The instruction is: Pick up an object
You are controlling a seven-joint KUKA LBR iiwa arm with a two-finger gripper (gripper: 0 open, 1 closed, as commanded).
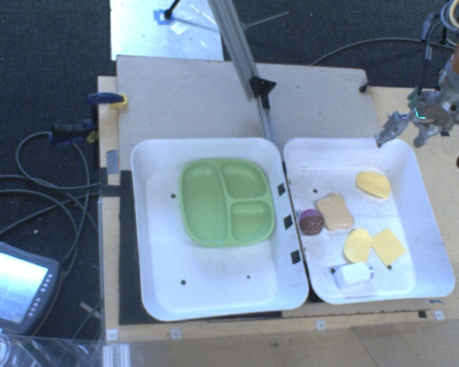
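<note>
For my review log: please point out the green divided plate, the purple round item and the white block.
Green divided plate (pixel 228 202), camera view, on its central ridge.
Purple round item (pixel 311 222), camera view, on its top face.
White block (pixel 353 274), camera view, on its upper surface.

**Nothing readable on this bench, as far as I can see**

Stood here squinting and honestly there's no legible text, brand, number or sign anywhere. The handheld pendant (pixel 15 285), well away from the gripper (pixel 410 127) on the far side of both bins, has a lit screen, but it's just a pale glow, too blurry to read. The food pieces in the bin just below the gripper carry no lettering I can make out.
</note>
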